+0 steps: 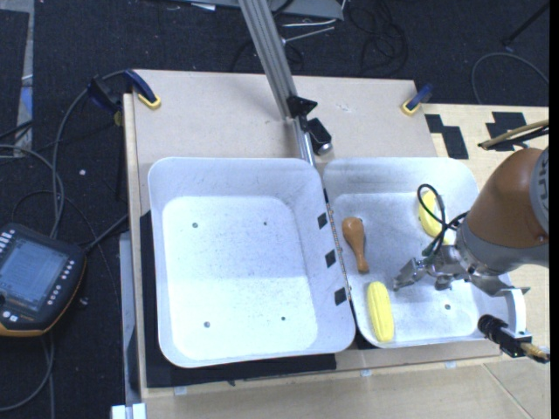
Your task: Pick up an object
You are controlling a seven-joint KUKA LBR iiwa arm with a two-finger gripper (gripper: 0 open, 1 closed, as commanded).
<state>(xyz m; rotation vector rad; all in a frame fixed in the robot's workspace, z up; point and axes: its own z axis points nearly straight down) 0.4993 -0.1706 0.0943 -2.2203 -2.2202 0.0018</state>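
A yellow corn cob [380, 312] lies at the right bin's [384, 182] front edge, beside a brown drumstick-shaped toy [356, 241]. The gripper [409, 274] hovers just right of them, fingers apart, pinching nothing. The left bin [236, 260] adjoins.

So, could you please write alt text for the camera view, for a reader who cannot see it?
A grey and orange robot arm's gripper hovers low in the right white bin, between a brown wooden piece, a yellow corn cob and a yellow object.
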